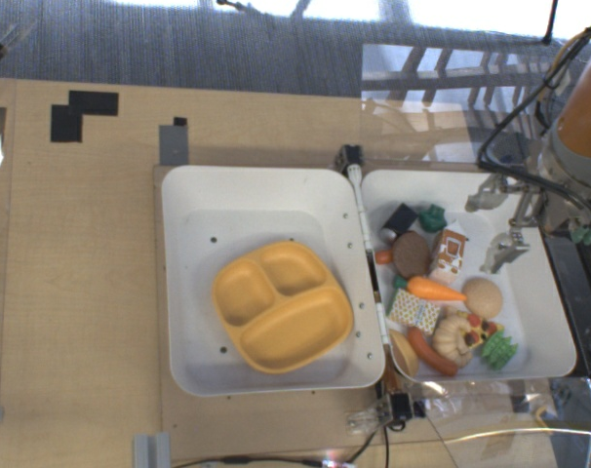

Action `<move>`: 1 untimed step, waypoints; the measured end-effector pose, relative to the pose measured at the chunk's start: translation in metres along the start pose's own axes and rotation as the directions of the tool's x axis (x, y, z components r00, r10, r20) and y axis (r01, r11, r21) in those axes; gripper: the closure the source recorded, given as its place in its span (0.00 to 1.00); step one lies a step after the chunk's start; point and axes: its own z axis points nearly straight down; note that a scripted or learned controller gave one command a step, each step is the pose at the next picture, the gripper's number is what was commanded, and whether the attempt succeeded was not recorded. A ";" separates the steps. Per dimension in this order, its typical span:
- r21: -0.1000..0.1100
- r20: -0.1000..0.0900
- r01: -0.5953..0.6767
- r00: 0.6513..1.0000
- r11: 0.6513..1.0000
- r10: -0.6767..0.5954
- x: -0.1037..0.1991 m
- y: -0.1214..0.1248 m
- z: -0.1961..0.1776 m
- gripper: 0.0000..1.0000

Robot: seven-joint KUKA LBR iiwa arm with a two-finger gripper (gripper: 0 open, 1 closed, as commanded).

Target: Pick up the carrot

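While the carrot [435, 290] lies on its side in the middle of the right bin [544, 291], tip pointing toward that bin's right wall, the tool [503, 224] hangs up and to the right of the carrot, well apart from it, fingers spread and nothing between them. Around the carrot sit a brown potato [410, 253] just up-left, a small carton [451, 252] just above, a checkered block [413, 311] just below, and a beige egg [483, 297] to its right. Left of the carrot, the other bin [188, 261] on the desk [71, 291] holds a yellow plate [281, 305].
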 end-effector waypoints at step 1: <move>-0.001 -0.004 0.023 1.000 1.000 -0.023 0.006 -0.013 0.145 0.00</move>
